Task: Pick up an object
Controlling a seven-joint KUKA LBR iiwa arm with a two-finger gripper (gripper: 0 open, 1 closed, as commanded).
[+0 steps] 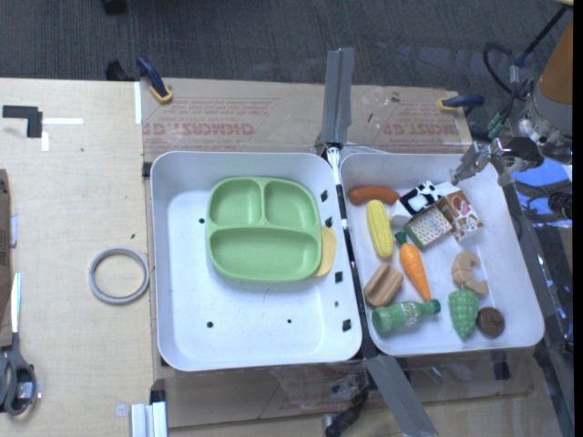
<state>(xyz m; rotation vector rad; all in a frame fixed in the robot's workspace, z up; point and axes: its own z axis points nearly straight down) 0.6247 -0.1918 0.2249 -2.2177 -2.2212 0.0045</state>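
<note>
The gripper [474, 164] hovers at the right bin's [528, 271] far edge, claw state unclear; the corn [379, 228], light and stiff, suits a mid-body pinch

Both bins [173, 271] are white. The divided plate [264, 228] is pale green. The corn [379, 228] is yellow, the carrot [415, 270] orange, the sausage [373, 194] red-orange, the bottle [404, 315] and grapes [463, 310] green. The cow [420, 196] is black-and-white patched.
</note>
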